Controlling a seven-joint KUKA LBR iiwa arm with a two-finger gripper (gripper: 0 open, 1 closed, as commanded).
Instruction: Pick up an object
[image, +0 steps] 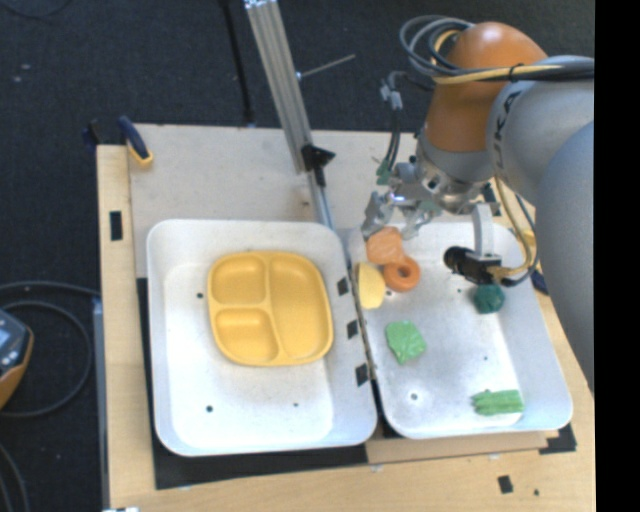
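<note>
Camera view: pincer (397, 215) over right bin's (530, 330) far-left corner, spread unclear, cannot tell. Risk: clipping orange ring (402, 274) against yellow piece (371, 286), nudging both.

A grey arm with an orange band reaches in from the right, its gripper (395, 218) hanging over the far left corner of the right shallow white bin (520, 335). Just below it lie an orange ring-shaped toy (401, 273), a pale yellow piece (371, 286), two light green pieces (405, 341) (497, 402) and a dark green lump (488, 298). The left white bin (180, 400) holds a yellow three-compartment plastic tray (270, 306).
</note>
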